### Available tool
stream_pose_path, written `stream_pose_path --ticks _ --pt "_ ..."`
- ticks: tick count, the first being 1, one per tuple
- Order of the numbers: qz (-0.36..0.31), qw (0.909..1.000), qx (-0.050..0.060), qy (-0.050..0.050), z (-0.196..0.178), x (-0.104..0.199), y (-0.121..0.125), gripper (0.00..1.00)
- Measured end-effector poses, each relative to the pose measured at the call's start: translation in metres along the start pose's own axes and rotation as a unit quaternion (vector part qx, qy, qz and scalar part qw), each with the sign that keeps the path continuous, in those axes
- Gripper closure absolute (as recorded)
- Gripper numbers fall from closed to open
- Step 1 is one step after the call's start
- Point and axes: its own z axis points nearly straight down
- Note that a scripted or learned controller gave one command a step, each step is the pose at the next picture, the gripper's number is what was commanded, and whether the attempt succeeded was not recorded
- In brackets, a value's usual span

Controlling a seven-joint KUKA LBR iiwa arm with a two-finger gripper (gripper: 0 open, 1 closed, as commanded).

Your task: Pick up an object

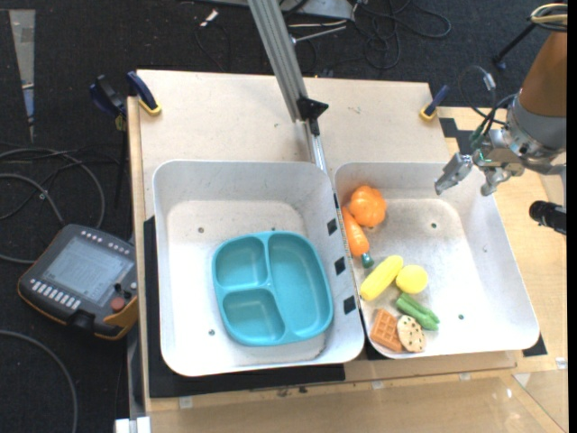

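1. low in the frame i see the waffle (386,329) and cookie (411,334) in the right bin (491,269).
2. above them: green pod (417,311), lemon (412,279), banana (381,277), carrot (355,235), orange (366,206).
3. at upper right, the gripper (472,177) hangs open and unloaded over the bin's far rim.

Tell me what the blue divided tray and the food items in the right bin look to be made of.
The blue divided tray looks like moulded plastic: uniform turquoise, smooth, soft sheen, rounded compartment walls. The orange, carrot, corn cob, lemon and green pod seem plastic toy food, with flat saturated colours and a slight gloss. The waffle and cookie look matte, possibly plastic or rubber.
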Motion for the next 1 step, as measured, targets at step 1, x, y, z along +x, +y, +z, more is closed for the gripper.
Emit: stream_pose_path --ticks 1 --pt "0.0 1.0 0.0 0.0 0.0001 -0.0001 0.0 0.0"
